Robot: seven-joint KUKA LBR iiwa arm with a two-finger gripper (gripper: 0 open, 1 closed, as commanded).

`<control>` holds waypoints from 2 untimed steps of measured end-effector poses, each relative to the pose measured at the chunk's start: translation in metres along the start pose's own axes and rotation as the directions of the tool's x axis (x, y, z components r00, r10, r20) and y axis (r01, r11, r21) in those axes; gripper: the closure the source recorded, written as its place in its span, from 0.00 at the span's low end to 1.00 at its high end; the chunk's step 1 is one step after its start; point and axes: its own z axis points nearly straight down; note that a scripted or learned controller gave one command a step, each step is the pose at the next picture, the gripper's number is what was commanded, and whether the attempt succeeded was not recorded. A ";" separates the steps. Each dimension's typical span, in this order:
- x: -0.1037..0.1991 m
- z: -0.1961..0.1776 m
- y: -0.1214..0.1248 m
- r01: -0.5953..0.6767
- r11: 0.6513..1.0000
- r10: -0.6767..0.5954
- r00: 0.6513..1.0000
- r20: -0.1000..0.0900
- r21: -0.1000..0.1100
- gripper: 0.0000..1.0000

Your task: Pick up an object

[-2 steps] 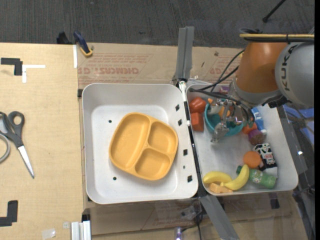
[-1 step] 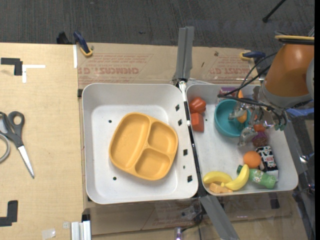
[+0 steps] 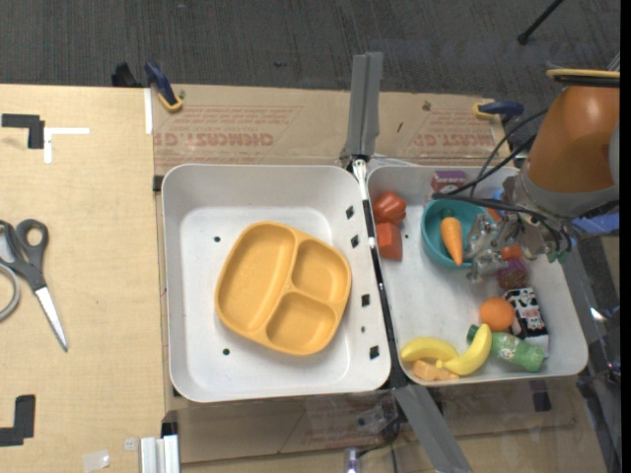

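The gripper (image 3: 483,254) hangs low at the teal bowl's (image 3: 434,236) three o'clock rim beside the carrot (image 3: 451,238), apparently to grasp there, though whether its pincer is wide or narrow I cannot tell.

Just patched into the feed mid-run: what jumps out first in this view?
The big yellow divided plate lies alone in the left bin. The right bin is crowded with toy food: a carrot in a teal bowl, bananas at the near edge. The end effector hovers by the bowl.

Jaws (image 3: 483,254) over teal bowl (image 3: 436,236) w/ carrot (image 3: 451,239), right bin (image 3: 434,308).
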 end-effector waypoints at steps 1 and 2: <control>-0.004 -0.003 0.000 0.001 1.000 -0.001 1.000 0.015 0.004 0.00; -0.040 0.005 0.049 -0.047 0.999 0.047 0.999 0.002 0.006 0.00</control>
